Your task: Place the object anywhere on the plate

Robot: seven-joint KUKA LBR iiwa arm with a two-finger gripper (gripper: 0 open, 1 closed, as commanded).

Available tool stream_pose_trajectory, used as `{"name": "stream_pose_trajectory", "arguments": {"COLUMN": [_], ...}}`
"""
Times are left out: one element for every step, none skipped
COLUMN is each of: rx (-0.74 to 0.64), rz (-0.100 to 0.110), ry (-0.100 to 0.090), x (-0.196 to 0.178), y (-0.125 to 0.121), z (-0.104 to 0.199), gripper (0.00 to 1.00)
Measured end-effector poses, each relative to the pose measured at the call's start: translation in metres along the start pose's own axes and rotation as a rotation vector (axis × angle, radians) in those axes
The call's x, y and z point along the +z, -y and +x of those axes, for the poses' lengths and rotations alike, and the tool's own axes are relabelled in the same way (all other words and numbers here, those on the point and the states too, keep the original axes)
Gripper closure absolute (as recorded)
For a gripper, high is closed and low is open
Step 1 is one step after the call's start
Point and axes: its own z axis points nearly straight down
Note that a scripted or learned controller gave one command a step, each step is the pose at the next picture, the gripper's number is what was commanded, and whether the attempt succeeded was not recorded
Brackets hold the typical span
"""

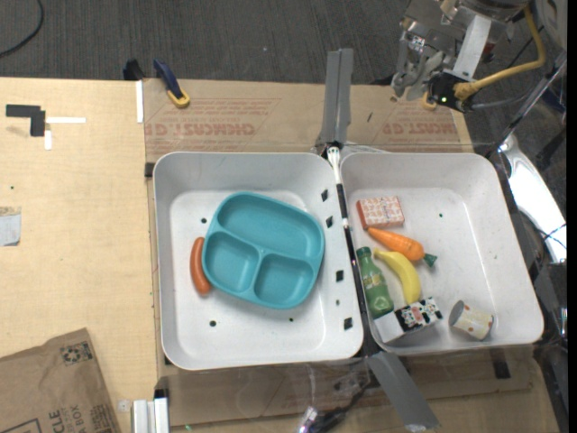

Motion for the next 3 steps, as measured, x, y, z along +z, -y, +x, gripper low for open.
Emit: {"name": "stream_pose_trajectory", "arguments": {"rx": [-0.097, -0.137, -0.204], "rz": [0.001, 0.0, -0.001], "ry": [0.0, 0.0, -0.001], "x": [0.17, 0.111, 0.082], "y": [0.041, 0.005, 0.057], "z": [0.055, -0.046, -0.056], "gripper": [1.0, 1.0, 1.0]}}
